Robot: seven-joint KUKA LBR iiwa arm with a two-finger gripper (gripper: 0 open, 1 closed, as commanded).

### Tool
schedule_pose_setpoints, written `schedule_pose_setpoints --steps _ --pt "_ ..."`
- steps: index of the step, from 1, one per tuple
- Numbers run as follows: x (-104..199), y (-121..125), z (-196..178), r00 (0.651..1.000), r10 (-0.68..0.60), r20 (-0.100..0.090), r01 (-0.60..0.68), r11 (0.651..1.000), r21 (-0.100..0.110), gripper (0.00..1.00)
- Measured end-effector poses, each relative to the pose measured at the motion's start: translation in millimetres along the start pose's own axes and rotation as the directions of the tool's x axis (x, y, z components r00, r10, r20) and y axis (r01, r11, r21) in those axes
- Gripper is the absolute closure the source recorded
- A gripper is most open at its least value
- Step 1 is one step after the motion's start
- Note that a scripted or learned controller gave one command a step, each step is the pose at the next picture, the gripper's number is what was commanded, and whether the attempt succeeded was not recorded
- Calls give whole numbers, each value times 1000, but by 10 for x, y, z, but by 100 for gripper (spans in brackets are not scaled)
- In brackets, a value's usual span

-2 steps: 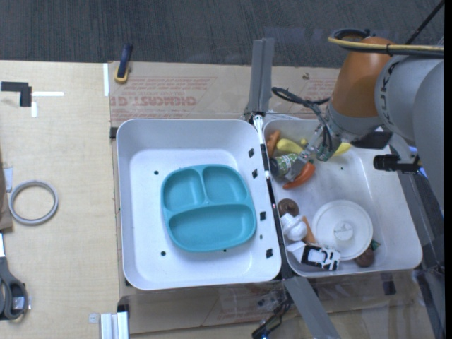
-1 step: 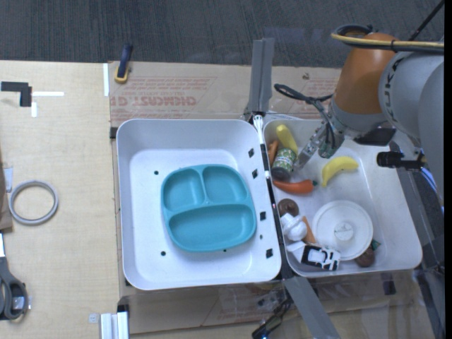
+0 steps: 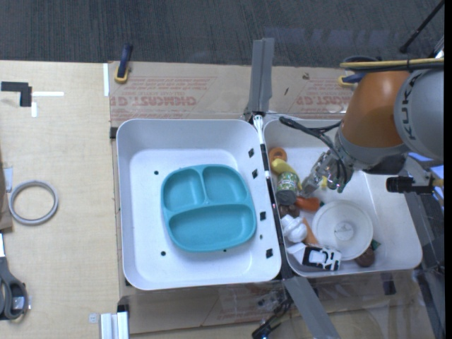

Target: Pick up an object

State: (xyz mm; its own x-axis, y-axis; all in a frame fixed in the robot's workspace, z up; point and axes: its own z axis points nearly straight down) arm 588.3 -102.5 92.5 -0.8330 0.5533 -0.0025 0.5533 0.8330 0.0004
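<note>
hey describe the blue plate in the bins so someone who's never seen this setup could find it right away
Look at the left bin of the two white bins sitting side by side on the bench. The teal-blue divided plate lies flat near its middle. It has three compartments, two small ones and one long one, whereas the small toys and the white bowl crowd the right bin under the gripper.

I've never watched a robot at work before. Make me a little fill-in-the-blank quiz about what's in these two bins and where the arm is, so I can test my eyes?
1. The left bin holds a divided plate coloured ____.
2. That plate has ____ compartments.
3. The gripper hangs over the ____ bin.
4. In the right bin, the round bowl is coloured ____.

Missing words: teal; three; right; white
</note>
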Motion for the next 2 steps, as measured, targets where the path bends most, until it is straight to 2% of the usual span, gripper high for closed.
schedule_pose_setpoints --steps 1,2 --pt "-1 0 -1 1000 0 0 0 1000 0 0" --pt "313 -91 3 998 66 -1 -66 998 0 0"
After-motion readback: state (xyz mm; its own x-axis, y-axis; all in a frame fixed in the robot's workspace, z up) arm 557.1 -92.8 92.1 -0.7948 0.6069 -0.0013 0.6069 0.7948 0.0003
